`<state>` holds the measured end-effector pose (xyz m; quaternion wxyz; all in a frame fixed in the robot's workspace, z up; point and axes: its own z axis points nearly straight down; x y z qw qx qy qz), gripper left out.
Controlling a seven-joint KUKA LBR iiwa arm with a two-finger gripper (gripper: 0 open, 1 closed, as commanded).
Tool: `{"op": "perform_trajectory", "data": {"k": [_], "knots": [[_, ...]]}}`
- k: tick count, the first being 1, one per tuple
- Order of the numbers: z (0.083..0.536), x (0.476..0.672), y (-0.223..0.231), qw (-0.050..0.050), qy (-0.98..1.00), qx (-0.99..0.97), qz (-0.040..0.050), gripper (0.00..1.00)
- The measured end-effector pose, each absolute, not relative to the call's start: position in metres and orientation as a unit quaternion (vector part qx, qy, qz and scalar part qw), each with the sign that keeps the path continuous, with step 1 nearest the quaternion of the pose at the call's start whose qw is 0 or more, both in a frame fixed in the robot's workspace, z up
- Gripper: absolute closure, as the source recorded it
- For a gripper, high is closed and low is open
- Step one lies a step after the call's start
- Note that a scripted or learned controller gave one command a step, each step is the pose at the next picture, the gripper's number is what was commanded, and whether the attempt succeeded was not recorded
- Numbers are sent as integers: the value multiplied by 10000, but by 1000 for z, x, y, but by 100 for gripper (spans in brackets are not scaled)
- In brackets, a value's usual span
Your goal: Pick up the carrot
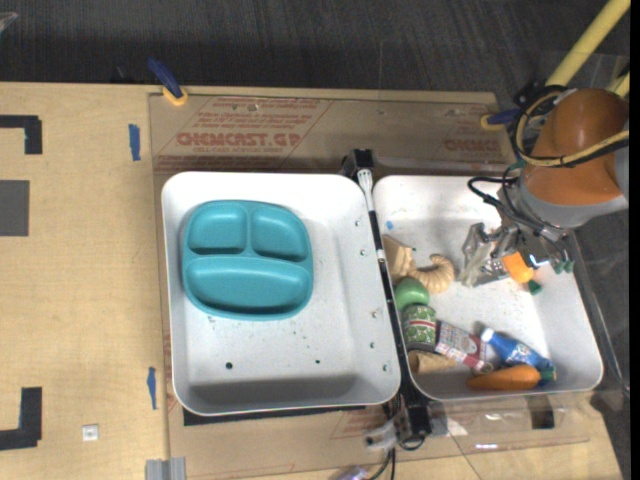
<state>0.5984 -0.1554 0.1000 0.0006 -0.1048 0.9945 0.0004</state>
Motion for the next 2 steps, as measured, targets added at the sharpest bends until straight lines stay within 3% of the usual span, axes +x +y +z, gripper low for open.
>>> {"op": "perform_trajectory", "data": {"k": [1,2], "knots": [[90,579,-225,55,9798,-1998,-20,100],[130,607,-181,73,9709,-2395,-11,100]]}}
